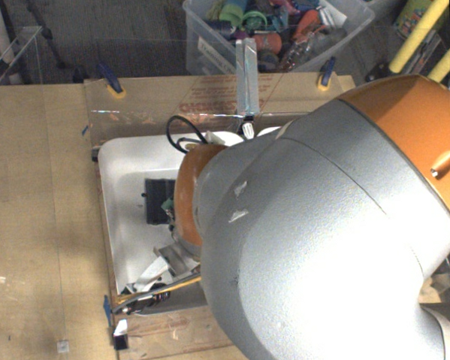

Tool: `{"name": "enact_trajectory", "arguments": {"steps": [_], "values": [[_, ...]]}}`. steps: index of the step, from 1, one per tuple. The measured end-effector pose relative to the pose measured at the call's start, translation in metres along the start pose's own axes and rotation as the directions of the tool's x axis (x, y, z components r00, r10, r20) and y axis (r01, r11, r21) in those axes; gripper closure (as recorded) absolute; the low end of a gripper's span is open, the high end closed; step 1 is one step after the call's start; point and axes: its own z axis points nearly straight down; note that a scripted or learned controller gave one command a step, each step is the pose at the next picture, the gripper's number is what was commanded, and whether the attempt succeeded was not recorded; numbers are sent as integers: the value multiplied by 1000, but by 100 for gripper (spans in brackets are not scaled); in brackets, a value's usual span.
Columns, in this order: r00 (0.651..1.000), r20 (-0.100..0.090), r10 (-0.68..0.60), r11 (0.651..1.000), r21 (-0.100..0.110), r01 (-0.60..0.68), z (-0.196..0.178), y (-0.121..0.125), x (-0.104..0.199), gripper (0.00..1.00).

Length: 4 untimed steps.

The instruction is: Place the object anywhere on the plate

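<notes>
Pick stage, judged; nothing confirmed in hand, object not yet on any plate.
White bin (114, 219) at far left; on its floor a flat black item (160, 200) with a teal piece at its edge, lying near the gripper (169, 257), up-view of it and apart; judged the likely object; gripper largely under the grey arm (326, 245), released or clenched cannot be told; next move calls for a confirmed grasp, then a lift clear of the bin wall.

One white bin (123, 173); one black object (158, 198)
</notes>
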Motion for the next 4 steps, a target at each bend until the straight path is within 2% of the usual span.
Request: {"name": "enact_trajectory", "arguments": {"steps": [1, 2, 3, 4], "values": [[1000, -10, -2, 1000, -2, 2, -1, 0, 3, 0], [999, 5, -45, 999, -1, 45, -43, 49, 90, 0], [999, 4, -43, 999, -1, 43, -52, 50, 90, 100], [995, 12, -99, 995, 2, 98, -49, 5, 13, 100]]}}
